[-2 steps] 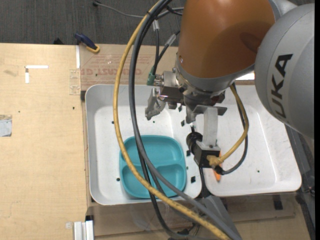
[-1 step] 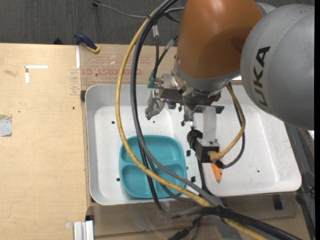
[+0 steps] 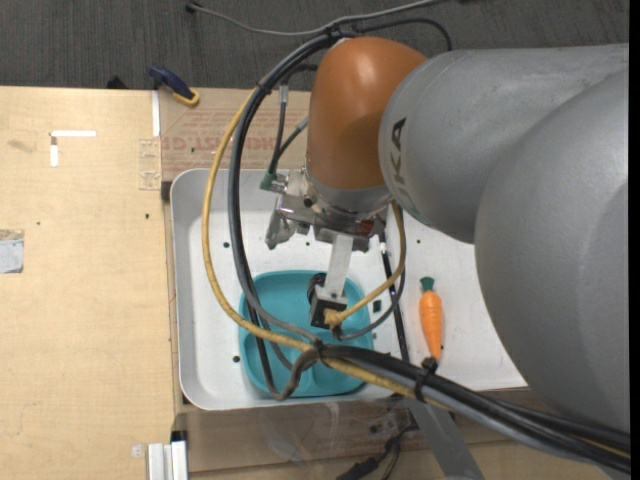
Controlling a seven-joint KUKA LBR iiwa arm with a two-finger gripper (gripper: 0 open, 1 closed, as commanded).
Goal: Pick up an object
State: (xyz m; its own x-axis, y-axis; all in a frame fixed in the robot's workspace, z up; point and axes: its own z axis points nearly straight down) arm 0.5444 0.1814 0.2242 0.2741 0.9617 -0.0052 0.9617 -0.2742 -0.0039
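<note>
Teal dish [image 3: 283, 303] lay just by my gripper [image 3: 292, 224]; couldn't tell its grip state. Judged rim the best pinch; carrot [image 3: 431, 320] farther off.

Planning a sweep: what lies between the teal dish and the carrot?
Nothing between teal dish and carrot: bare white bin floor, robot's cables crossing above, in the camera view.

My arm [image 3: 520, 168] is grey, with an orange band [image 3: 355, 88] above the wrist. The bin [image 3: 195, 298] is plain white, the dish [image 3: 290, 300] plain turquoise. The carrot [image 3: 431, 323] is orange with a green top. The bench [image 3: 80, 268] is pale wood-brown, and the clamp [image 3: 172, 83] is blue with a yellow tip.
</note>
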